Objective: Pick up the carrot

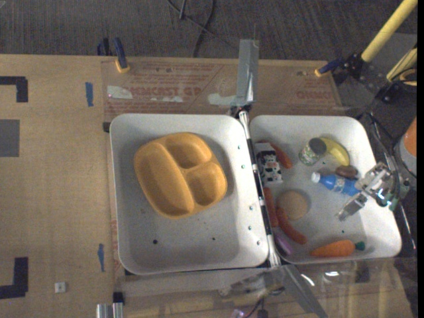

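Observation:
The carrot (333, 248), orange with a small green stub at its right end, lies flat along the front wall of the right bin (384, 244). My gripper (358, 194) hovers over the right side of that bin, behind the carrot and apart from it. Its two metal fingers (350, 208) stand spread, so it is open with nothing held. The end of a blue bottle (333, 183) lies just to the left of the fingers.
A banana (336, 152), a small jar (309, 154), a tan round object (294, 204), a red-orange long piece (290, 226) and a white box (268, 165) crowd the right bin. The left bin (132, 244) holds a yellow divided plate (180, 174).

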Robot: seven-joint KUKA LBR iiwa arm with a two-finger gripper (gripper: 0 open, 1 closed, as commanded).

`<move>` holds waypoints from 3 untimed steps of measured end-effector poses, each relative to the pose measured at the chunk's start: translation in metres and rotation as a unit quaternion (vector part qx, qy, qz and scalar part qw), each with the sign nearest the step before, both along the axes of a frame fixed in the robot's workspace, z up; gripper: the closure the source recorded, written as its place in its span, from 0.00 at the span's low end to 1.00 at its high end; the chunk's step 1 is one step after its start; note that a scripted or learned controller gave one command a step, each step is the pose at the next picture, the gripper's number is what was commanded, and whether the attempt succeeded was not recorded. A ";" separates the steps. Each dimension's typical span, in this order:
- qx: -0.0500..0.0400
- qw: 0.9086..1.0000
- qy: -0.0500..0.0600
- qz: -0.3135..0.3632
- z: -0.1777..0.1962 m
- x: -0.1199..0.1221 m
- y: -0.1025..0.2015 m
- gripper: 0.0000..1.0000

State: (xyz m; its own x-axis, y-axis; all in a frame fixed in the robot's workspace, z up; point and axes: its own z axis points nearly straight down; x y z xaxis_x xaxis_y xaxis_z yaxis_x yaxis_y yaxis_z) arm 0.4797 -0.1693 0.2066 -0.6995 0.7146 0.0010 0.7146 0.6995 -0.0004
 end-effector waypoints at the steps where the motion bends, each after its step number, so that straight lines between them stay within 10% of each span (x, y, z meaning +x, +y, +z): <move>1: 0.000 1.000 0.000 0.011 0.009 0.010 -0.004 0.00; 2: 0.000 1.000 0.000 0.010 0.017 0.011 -0.004 1.00; 3: 0.001 0.999 0.002 0.042 -0.013 0.007 -0.013 1.00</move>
State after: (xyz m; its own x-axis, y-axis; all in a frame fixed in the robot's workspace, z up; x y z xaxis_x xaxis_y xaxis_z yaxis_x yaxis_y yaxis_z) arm 0.4866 -0.1827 0.1939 -0.7571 0.6532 0.0052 0.6532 0.7572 -0.0012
